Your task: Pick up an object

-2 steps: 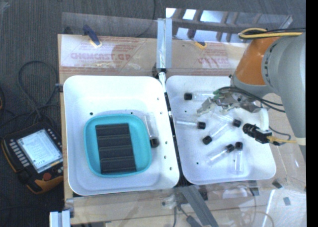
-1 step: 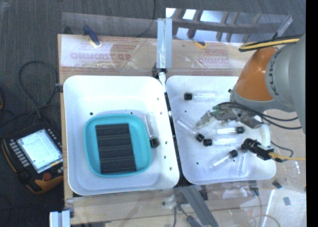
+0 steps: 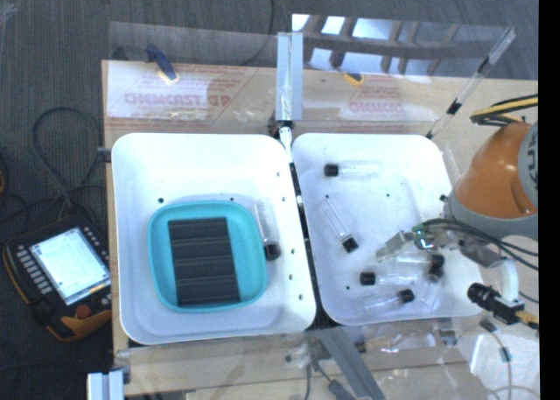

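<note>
Over the right bin (image 3: 385, 149), the gripper (image 3: 404, 242) reaches in from the right, low among several clear vials with black caps (image 3: 339, 226); whether its jaws are released or clenched I cannot tell. Other vials lie scattered near it. Across the divider, the left bin (image 3: 157, 157) holds a teal tray (image 3: 206, 260).

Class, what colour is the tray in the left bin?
Teal tray, with a dark ribbed insert; seen in the camera view.

Scattered vials (image 3: 350, 241) crowding right bin (image 3: 385, 149)
</note>
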Action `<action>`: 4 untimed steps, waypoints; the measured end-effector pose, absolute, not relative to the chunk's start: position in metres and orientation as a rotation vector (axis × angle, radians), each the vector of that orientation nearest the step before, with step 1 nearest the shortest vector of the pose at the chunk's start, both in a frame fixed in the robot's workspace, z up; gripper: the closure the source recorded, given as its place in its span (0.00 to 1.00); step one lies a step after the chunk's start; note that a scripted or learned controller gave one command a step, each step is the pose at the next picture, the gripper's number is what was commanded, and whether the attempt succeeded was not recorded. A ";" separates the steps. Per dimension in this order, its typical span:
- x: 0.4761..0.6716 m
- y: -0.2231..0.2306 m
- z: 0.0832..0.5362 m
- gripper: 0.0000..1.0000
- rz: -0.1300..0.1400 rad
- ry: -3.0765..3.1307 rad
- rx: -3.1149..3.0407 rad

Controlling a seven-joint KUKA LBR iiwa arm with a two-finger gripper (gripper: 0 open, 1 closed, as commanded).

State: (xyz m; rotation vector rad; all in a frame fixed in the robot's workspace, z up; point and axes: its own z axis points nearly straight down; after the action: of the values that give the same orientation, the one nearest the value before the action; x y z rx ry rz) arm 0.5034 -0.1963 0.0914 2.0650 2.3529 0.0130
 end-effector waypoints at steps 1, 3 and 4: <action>0.500 -0.205 0.092 0.00 0.042 2.426 1.999; 0.527 -0.200 0.091 0.00 0.017 2.468 1.930; 0.517 -0.136 0.091 0.00 0.008 2.537 1.827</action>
State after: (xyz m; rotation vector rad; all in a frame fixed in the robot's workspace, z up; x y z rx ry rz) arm 0.5169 -0.1360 0.0911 1.8269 2.5366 0.0085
